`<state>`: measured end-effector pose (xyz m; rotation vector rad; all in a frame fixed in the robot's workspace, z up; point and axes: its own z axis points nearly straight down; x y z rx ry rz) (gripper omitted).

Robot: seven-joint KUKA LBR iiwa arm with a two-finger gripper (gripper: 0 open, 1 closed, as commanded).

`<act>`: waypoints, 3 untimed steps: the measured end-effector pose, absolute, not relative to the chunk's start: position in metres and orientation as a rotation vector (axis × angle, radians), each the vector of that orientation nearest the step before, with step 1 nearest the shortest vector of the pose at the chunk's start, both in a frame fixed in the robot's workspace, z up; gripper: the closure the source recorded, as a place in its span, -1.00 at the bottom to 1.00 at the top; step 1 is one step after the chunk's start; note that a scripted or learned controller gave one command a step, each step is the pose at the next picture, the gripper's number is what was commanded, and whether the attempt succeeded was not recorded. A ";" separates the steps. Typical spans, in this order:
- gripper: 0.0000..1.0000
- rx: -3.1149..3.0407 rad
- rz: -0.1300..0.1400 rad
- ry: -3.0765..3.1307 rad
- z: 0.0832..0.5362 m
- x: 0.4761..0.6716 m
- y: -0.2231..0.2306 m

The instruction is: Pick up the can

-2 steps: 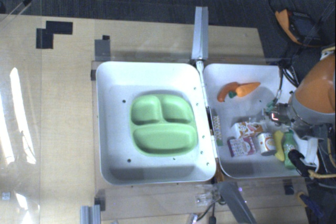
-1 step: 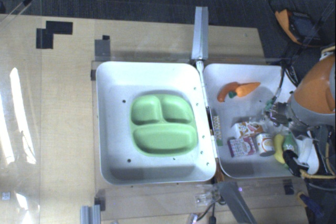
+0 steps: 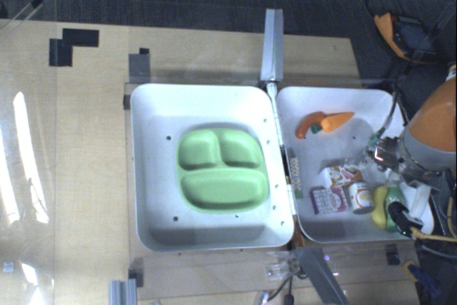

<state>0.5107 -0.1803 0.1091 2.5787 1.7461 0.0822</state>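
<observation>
Can (image 3: 360, 197) lies in my right bin (image 3: 314, 100) beside a small box (image 3: 328, 200), not picked up yet, so I must bring the gripper (image 3: 389, 153) down over it, though I cannot tell how the jaws stand.

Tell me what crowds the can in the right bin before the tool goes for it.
The can lies among clutter: a small carton touches its left side, a yellow-green fruit sits at its right, and a crumpled wrapper lies just behind. The tool hovers above, nothing between them.
</observation>
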 end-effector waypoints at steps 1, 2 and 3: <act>-1.00 2.705 0.008 1.589 0.086 0.593 -0.179; -1.00 2.622 0.011 1.721 0.088 0.505 -0.161; 1.00 2.616 0.018 1.722 0.099 0.508 -0.161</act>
